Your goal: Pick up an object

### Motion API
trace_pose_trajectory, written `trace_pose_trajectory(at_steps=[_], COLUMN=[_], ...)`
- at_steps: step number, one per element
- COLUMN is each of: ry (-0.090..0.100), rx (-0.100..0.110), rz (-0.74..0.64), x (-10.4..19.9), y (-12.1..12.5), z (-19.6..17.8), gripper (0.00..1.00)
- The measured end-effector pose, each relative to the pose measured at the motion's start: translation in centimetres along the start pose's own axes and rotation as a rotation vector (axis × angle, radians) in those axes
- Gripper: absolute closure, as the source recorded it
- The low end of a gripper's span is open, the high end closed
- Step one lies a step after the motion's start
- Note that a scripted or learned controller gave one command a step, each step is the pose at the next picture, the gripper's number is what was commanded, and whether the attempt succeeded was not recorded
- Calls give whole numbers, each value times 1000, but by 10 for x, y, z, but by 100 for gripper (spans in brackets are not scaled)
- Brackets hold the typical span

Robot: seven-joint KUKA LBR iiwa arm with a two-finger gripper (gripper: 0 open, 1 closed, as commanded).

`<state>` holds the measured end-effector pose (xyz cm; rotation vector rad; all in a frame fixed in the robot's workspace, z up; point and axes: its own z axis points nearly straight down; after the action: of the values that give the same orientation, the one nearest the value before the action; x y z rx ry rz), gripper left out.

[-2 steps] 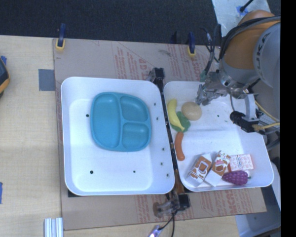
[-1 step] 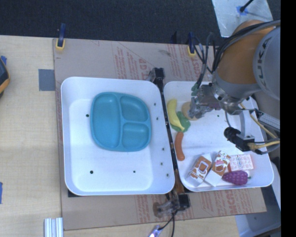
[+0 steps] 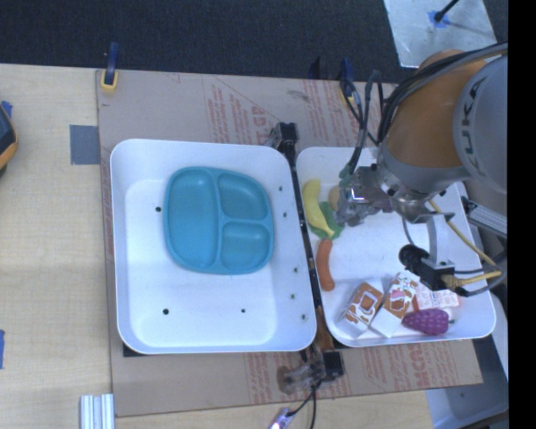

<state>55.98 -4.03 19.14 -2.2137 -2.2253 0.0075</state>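
**A:** Which item would you go for? The gripper [image 3: 350,199] sits in the upper left of the right bin [image 3: 482,329], right over the banana [image 3: 314,206] and something green [image 3: 329,226]. Can't tell how it's set.

**B:** The banana, I'd guess. It looks like light, smooth toy plastic, so probably slippery; pinch across the middle of the curve. The orange sausage [image 3: 325,264] just below would likely roll.
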Motion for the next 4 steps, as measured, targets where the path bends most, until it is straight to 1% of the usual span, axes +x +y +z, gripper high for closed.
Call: trace_pose_trajectory(at_steps=[1,4], ry=[0,-1], rx=[1,7], rz=[1,-5], x=[-20,-22], y=[-15,-15], z=[0,-30], gripper=[100,100])
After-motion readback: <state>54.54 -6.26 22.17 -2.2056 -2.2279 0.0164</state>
